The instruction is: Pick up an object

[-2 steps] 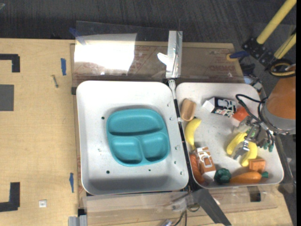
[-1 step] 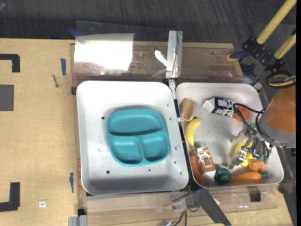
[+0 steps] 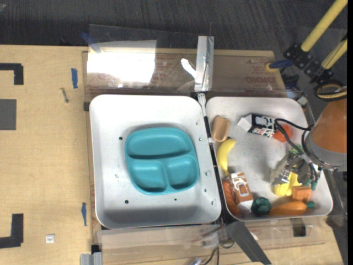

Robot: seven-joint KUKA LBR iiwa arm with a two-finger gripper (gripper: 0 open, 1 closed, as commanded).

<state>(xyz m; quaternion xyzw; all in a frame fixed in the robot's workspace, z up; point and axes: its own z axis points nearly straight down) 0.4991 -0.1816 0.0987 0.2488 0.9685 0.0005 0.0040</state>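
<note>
My gripper reaches down into the right bin near its right side, with the orange-banded wrist above it. Right below the gripper lies a small yellow object, and an orange block sits beside that. Along the bin's front edge are an orange carrot and a green ball. A banana, a tan cylinder, an orange-and-white box and a black-and-white packet lie further left and back.
The left bin holds a teal divided plate. A black cable runs across the back of the right bin towards the wrist. Yellow-and-black bars stand at the top right, outside the bins.
</note>
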